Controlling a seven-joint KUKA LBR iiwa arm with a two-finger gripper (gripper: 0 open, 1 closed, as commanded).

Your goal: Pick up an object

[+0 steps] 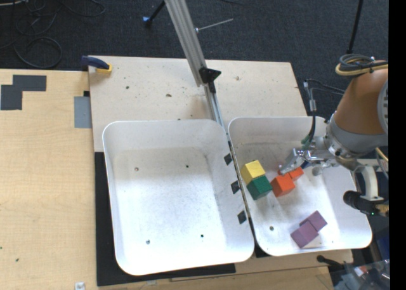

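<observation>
Pale wooden surface (44,174), two white bins; in the right bin (355,241) the gripper (295,169) hovers at the orange block (283,184), finger spread unreadable. Best: centre squarely, clear of the green cube (259,187).

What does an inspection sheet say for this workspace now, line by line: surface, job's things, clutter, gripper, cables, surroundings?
Surface: wooden bench bearing left bin and right bin, side by side.
Job's things: all in the right bin; yellow block touching green block; orange block beside them; purple block apart, nearer the front.
Clutter: blue-and-yellow clamp at the bench's far left corner.
Gripper: gripper low over the right bin, just above the orange block; grasp cannot be told.
Cables: black cables on the floor beyond the bench; coiled cable by the arm.
Surroundings: dark carpet; slanted aluminium bar between the bins.
</observation>
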